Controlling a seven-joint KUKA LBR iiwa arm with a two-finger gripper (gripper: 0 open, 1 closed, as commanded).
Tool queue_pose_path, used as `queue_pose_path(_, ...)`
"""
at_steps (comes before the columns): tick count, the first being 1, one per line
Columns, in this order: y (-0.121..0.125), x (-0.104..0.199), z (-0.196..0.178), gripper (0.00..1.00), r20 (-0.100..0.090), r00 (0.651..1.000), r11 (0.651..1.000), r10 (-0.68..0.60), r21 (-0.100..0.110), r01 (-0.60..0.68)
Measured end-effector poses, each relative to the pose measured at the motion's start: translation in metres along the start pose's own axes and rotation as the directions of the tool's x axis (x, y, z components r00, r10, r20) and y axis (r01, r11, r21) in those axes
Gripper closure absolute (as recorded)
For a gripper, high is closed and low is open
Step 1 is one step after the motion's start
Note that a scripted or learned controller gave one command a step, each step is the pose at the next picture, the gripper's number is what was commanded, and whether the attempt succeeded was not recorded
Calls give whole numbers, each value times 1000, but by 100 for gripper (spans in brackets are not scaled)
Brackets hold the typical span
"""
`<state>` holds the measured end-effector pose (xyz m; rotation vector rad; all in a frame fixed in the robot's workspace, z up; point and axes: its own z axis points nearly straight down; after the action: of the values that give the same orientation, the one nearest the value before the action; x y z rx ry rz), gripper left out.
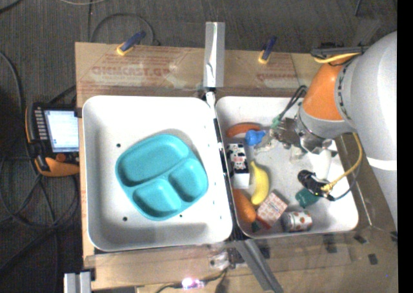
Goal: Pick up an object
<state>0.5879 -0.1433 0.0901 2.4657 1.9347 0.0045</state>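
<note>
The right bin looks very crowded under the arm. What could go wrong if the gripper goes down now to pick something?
1. In the right bin, the banana, the orange object and the small box lie packed together, so the fingers may hit a neighbour or catch two things.
2. The can lies on its side and could roll away.
3. The yellow cable hangs over the bin and might snag.

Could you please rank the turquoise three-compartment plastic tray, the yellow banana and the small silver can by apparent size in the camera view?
Largest to smallest:
1. Turquoise three-compartment plastic tray, by far the biggest, in the left bin.
2. Yellow banana, in the right bin.
3. Small silver can, lying near the right bin's front edge.
</note>
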Motion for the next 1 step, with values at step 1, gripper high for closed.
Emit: queue_pose_path(1,-48,3,-1,0,1,988,988,-155,-9,155)
